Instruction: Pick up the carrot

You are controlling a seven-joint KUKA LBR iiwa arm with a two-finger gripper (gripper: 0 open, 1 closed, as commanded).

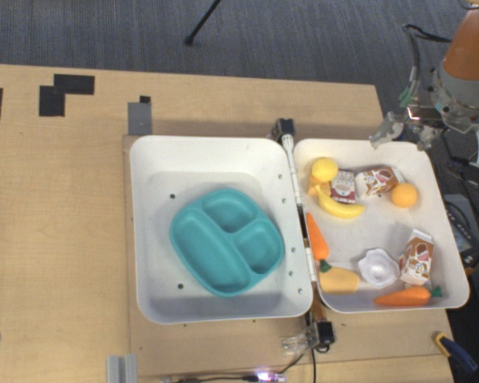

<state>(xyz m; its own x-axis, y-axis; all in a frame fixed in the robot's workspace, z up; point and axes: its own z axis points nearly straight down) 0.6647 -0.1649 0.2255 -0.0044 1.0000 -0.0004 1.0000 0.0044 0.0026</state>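
Two carrots in the right bin (443, 238), so the target is ambiguous. One carrot (316, 236) lies along the bin's left wall, just above a yellow block (338, 280); the second carrot (405, 297) lies flat along the bin's front wall, beside a small carton (416, 260) and a white cup (376, 266). Both hug walls, which likely narrows the approach. Gripper (405, 122) hangs over the bin's back right corner, well apart from both carrots, touching nothing. Jaws: can't tell how wide they stand.

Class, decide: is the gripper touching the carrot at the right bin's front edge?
Apart. The camera view shows the gripper above the bin's far right corner, with the whole bin floor between it and the carrot.
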